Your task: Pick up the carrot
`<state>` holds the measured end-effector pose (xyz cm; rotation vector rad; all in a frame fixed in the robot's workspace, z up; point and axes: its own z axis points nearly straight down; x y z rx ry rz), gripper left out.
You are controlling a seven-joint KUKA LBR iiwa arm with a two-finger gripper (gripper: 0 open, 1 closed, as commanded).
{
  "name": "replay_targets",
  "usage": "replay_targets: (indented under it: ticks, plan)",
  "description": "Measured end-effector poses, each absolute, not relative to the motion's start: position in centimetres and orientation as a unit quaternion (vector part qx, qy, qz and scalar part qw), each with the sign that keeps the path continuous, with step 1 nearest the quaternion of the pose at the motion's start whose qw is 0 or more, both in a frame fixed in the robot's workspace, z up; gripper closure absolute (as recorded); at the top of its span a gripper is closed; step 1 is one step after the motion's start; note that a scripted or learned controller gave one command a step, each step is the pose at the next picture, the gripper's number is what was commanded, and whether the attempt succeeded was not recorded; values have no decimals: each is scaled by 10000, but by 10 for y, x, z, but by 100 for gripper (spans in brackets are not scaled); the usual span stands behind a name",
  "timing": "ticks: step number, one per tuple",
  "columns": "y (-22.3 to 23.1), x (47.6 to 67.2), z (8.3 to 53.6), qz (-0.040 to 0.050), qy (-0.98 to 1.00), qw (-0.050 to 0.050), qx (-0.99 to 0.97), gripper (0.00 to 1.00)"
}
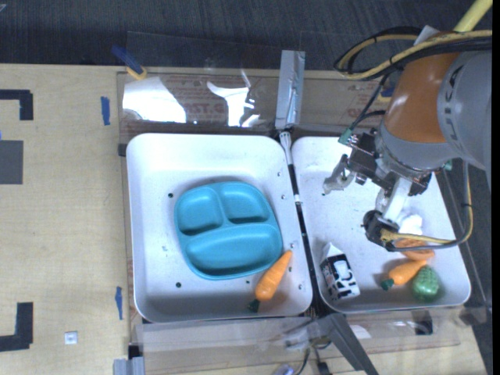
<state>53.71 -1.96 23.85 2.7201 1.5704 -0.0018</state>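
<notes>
My gripper (341, 175) hangs over the right bin (324, 225), open or closed I cannot tell; the carrot (405, 273) touches a green thing (426, 285); I may grab that instead.

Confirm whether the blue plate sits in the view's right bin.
No, the blue plate lies in the view's left bin, beside a carrot.

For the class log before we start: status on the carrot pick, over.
Gripper over right bin, apart from both carrots. One carrot in left bin, by the blue plate. Second carrot in right bin, beside a green item.
</notes>
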Motion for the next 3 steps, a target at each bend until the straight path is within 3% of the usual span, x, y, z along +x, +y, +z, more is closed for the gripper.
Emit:
replay_targets:
  ticks: [1, 2, 3]
  plan:
    - [-78, 488, 202, -15, 6757, -16, 7372, 0]
    - [-142, 485, 266, 4, 8341, 31, 5517, 0]
    - [-166, 478, 97, 0, 8853, -17, 4650, 0]
